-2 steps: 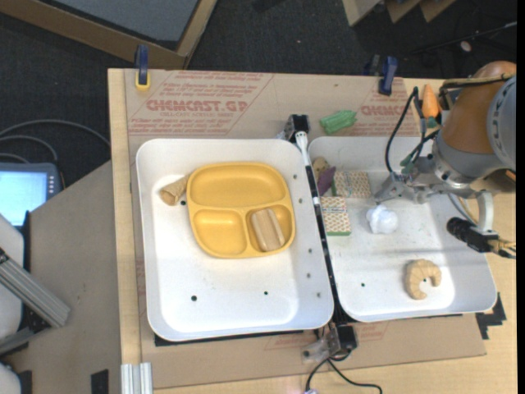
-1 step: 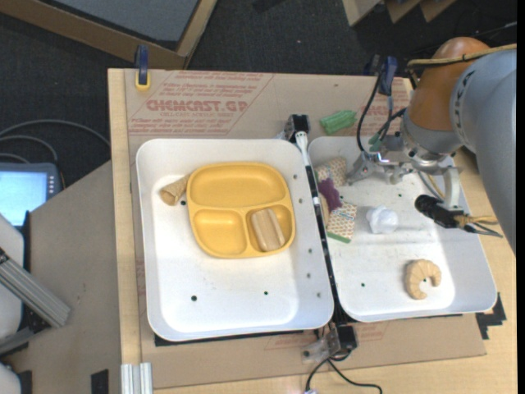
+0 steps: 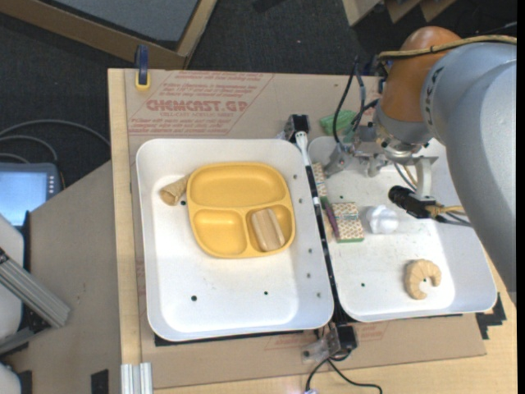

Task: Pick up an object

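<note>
Seen from above at a slant, the yellow plate (image 3: pixel 238 185) is the landmark. It has three compartments and lies in the upper half of the left bin (image 3: pixel 168 298). Its lower right compartment holds a tan block (image 3: pixel 266 228) lying flat. The other two compartments show bare yellow. A small tan, shell-like piece (image 3: pixel 172 191) rests on the bin floor, touching the plate's left rim.

To the right of the plate, past the seam where the two bins meet, is the right bin (image 3: pixel 373 298). Just across that seam, level with the plate's lower half, lies a flat patterned packet (image 3: pixel 347 221). A pale, rounded whitish thing (image 3: pixel 382 218) lies just beside it on the side away from the plate. Further from the plate and toward the near edge, a croissant-shaped piece (image 3: pixel 422 278) sits by itself, well apart from the packet. A green thing (image 3: pixel 340 123) shows at the bin's far rim, up and to the right of the plate, partly hidden behind cables.

The grey arm with its orange band comes in from the right. The gripper (image 3: pixel 367 156) hangs over the far part of the right bin, level with the plate's top edge and between the green thing and the whitish thing. Whether the claw is open or closed cannot be told from this angle, and nothing can be seen gripped in it.

Both bins rest on a brown sheet with red lettering (image 3: pixel 197 103) beyond the plate.
</note>
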Tool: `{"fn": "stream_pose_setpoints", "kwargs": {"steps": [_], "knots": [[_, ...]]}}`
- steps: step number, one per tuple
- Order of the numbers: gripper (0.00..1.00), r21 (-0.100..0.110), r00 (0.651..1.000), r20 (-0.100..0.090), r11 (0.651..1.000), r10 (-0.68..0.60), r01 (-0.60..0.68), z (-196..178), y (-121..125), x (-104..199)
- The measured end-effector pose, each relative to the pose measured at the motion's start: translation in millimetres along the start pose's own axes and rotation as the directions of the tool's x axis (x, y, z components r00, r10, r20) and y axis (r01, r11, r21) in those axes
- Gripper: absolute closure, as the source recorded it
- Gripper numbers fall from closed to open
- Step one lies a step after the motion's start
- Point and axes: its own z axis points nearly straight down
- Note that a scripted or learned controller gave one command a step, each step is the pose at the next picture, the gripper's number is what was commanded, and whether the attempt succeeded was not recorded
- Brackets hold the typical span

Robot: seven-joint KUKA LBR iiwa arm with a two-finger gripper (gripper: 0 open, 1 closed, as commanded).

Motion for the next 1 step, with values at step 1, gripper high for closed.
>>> {"fn": "stream_pose_setpoints", "kwargs": {"steps": [1], "knots": [[0.00,0.000,1.000,0.002,1.000,0.009,-0.009,0.2,-1.7,-75.6]]}}
